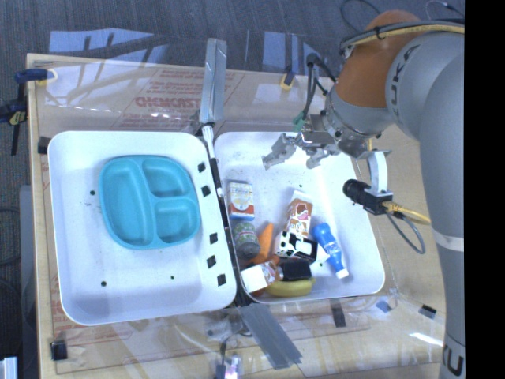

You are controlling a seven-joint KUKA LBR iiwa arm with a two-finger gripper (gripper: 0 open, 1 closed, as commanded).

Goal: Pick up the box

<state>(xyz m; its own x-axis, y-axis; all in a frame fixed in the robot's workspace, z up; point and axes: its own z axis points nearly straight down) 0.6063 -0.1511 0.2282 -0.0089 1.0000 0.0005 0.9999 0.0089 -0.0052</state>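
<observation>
Presently: gripper (296, 150), fingers spread apart, nothing between them, above the right bin (364, 243) at its far end. Box (240, 197) lies near that bin's left wall.

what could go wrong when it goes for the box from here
1. Crowding: the small box lies beside a can and a carrot, so the gripper, now open above the right bin, may nudge or grab a neighbour.
2. Wrong target: a carton lies nearby, leaning on a cow-patterned toy, and could be taken instead.
3. The box sits near the bin's left wall, leaving little finger room.
</observation>
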